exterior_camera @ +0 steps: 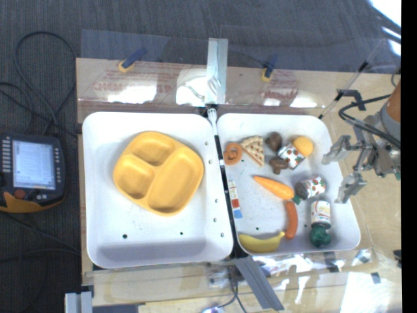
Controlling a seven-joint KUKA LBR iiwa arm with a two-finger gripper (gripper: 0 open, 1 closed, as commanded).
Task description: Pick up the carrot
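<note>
The gripper [345, 168] is hanging over the right bin's [342, 237] right rim, its jaws standing apart on nothing. The carrot [273, 186] is lying well to its left, mid-bin, long axis slanting, tip pointing up-left, beside the cans.

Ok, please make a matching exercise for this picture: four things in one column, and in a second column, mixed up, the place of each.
Things:
1. carrot
2. yellow divided plate
3. banana
4. gripper

Places:
A. at the near edge of the right bin
B. in the left bin
C. over the right rim of the right bin
D. in the middle of the right bin

Pairs: 1-D, 2-B, 3-A, 4-C
</note>
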